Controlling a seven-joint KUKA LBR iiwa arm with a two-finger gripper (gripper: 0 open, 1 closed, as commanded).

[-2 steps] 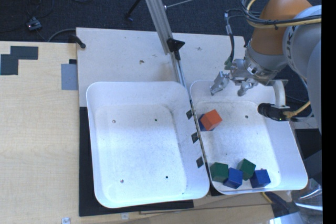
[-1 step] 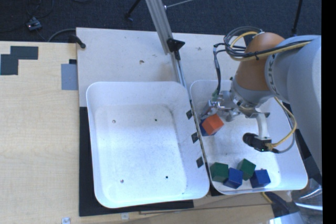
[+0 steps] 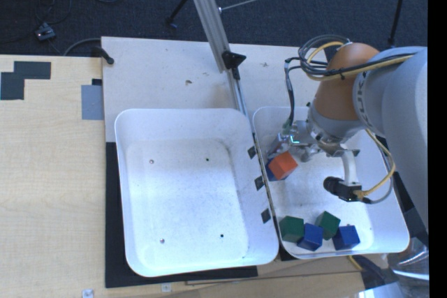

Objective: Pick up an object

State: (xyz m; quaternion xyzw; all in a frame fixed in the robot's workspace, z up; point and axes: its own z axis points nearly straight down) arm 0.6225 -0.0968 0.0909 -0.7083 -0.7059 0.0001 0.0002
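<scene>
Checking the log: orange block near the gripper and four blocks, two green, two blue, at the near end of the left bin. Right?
Wrong bin. The camera view shows the green and blue blocks in the right bin, near end. The orange block by the gripper is there too.

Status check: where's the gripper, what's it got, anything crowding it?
Gripper low in right bin, by its left wall. Orange block right at the fingers; grasp unconfirmed. Two green, two blue blocks bunched at the near wall, apart from it.
</scene>
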